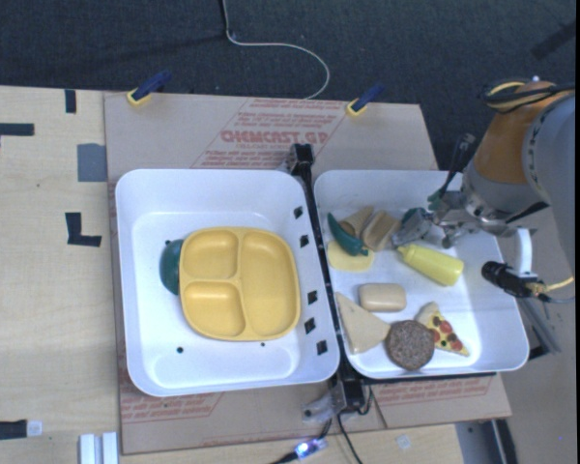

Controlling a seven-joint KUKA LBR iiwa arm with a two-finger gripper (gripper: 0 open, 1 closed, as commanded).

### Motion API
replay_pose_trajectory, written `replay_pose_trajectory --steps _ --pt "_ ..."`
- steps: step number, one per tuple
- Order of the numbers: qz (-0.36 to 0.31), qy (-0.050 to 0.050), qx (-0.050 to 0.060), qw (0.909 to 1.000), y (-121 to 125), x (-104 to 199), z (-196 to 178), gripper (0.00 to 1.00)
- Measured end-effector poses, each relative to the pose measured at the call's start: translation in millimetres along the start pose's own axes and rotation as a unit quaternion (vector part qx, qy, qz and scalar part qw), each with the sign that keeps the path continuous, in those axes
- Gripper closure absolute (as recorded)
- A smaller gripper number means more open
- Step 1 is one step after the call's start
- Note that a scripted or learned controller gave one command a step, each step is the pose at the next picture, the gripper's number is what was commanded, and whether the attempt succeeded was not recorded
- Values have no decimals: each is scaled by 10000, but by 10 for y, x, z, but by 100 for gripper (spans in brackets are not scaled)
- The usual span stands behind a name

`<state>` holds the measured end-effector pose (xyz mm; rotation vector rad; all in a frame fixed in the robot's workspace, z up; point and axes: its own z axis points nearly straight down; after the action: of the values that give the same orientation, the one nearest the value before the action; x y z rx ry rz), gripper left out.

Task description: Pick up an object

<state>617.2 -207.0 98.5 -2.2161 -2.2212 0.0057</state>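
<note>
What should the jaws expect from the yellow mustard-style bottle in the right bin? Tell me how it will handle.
The yellow bottle lies on its side, and its rounded body suggests it may roll when nudged. Its smooth, plastic-looking surface could slip in a pinch. It looks like toy food, so it is probably light and fairly stiff. The gripper sits just above it in the right bin.

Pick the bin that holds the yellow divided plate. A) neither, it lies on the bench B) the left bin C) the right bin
B: the yellow divided plate lies inside the left bin, partly covering a dark teal thing at its left edge.
</note>
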Motion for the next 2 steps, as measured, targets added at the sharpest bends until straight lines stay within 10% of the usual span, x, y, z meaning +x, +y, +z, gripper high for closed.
replay_pose_trajectory --steps 1,2 --pt "-4 -9 -17 10000 2 8 144 0" --pt "-9 -18 -31 10000 10 8 28 100"
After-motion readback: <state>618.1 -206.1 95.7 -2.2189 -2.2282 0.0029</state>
